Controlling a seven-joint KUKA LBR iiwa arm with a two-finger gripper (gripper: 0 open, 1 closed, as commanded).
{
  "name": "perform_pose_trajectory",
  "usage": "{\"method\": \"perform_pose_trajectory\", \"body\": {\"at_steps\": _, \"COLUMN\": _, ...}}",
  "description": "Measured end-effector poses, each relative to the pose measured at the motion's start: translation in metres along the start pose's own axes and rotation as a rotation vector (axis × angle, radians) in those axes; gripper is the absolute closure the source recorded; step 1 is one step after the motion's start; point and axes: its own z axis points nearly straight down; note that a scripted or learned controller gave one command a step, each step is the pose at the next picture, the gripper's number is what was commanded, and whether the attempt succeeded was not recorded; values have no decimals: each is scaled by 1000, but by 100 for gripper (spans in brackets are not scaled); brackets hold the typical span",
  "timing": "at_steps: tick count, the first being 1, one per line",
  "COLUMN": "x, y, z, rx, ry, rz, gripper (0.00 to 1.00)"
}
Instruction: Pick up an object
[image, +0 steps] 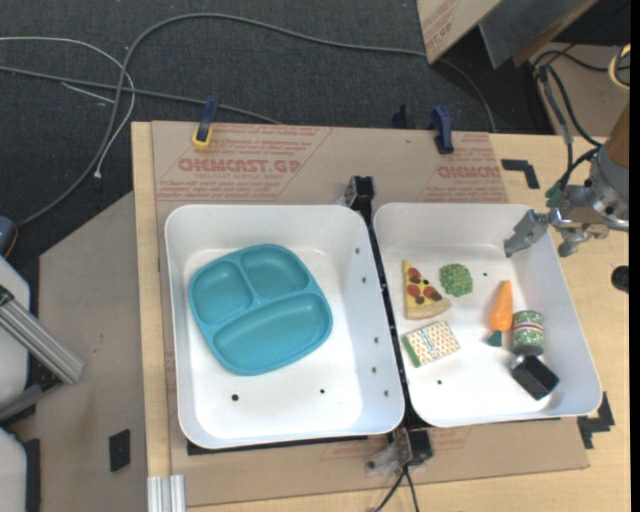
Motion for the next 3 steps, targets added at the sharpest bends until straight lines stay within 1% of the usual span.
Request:
{"method": "perform_pose_trajectory", "body": {"at_steps": 1, "x": 0, "y": 0, "z": 0, "rx": 0, "ry": 0, "rz": 0, "gripper": 0}}
{"method": "perform_pose_trajectory", "body": {"at_steps": 2, "x": 0, "y": 4, "z": 60, "rx": 3, "ry": 1, "rz": 0, "gripper": 0}}
{"method": "perform_pose_trajectory", "body": {"at_steps": 3, "x": 9, "y": -3, "z": 113, "rx": 5, "ry": 2, "rz": 0, "gripper": 0}}
